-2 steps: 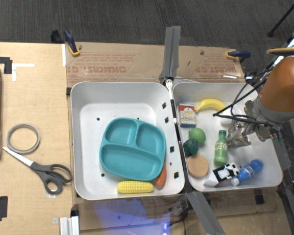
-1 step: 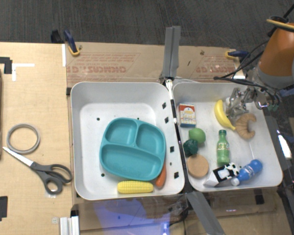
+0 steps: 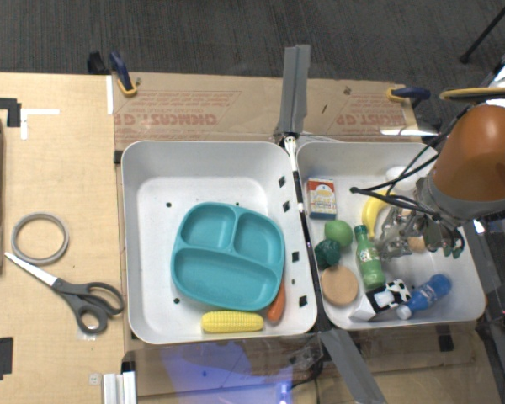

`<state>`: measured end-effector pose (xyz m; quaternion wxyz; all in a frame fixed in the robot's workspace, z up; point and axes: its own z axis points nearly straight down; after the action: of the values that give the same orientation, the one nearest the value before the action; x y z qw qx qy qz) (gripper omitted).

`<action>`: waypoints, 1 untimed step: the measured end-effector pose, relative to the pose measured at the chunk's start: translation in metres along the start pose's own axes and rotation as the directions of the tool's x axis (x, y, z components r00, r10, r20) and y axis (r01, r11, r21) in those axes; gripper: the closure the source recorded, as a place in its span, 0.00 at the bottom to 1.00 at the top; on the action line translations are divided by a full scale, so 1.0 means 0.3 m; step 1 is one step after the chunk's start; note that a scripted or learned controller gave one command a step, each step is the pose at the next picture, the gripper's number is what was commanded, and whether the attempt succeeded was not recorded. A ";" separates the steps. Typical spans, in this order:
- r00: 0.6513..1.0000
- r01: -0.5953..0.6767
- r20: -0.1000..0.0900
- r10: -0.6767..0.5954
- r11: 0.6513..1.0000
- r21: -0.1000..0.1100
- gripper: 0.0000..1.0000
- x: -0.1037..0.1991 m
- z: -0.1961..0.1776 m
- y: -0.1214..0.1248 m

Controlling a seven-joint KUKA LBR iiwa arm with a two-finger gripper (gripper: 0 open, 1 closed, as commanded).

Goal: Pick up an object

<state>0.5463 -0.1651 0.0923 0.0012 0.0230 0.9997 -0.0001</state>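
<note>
Camera view: you see the arm [image 3: 480, 154] reaching in from the right, its orange band above the right bin [image 3: 454, 310]. The gripper [image 3: 401, 234] hangs low inside that bin, just beside the green bottle [image 3: 369, 259] and below the banana [image 3: 370, 213]. You cannot tell whether it grips anything or how it is set; the mechanism is too cluttered to read.

The right bin also holds a small red-and-white box [image 3: 321, 199], a green ball [image 3: 338, 231], a tan disc [image 3: 340, 286], a blue bottle [image 3: 427, 295] and a black-and-white object [image 3: 394, 294].

In the left bin [image 3: 143, 192] you find a teal divided plate [image 3: 229, 256], with a corn cob [image 3: 232, 321] and a carrot [image 3: 276, 306] touching its near edge.

On the bench, at left, lie scissors [image 3: 71, 291] and a tape roll [image 3: 39, 237].
</note>
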 end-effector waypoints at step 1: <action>0.985 -0.173 0.002 0.173 0.985 0.000 0.00 -0.114 0.000 0.149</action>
<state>0.5827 -0.1220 0.0925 0.0021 0.1096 0.9940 -0.0002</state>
